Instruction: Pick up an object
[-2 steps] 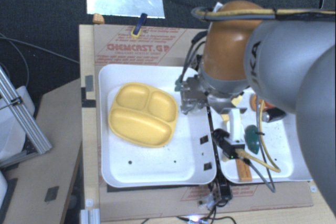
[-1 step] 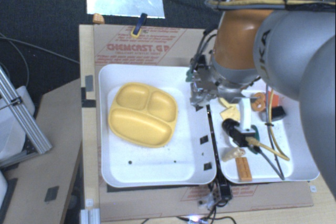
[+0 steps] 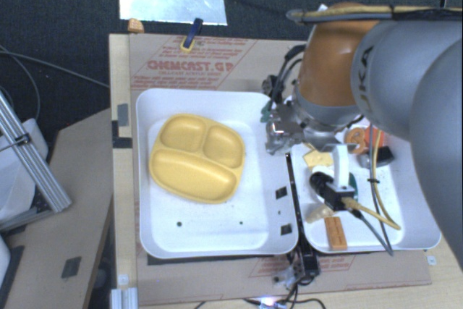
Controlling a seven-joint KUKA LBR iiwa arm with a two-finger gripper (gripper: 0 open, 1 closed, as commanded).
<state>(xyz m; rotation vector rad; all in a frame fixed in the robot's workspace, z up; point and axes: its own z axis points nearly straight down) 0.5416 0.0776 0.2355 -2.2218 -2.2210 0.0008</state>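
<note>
Gripper (image 3: 278, 132) over bin divider, can't tell its state; yellow tray (image 3: 197, 157) at its 9 o'clock in left bin (image 3: 210, 231).

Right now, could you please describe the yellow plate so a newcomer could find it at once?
Find the left white bin. Lying in its upper half is the yellow plate, a rounded tray moulded into three compartments. It is the sole large item there, unlike the small clutter in the right bin.

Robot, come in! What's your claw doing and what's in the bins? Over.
End effector low over the divider between bins, nothing seen in it. Yellow divided tray alone in left bin. Small objects cluttered in right bin.
</note>
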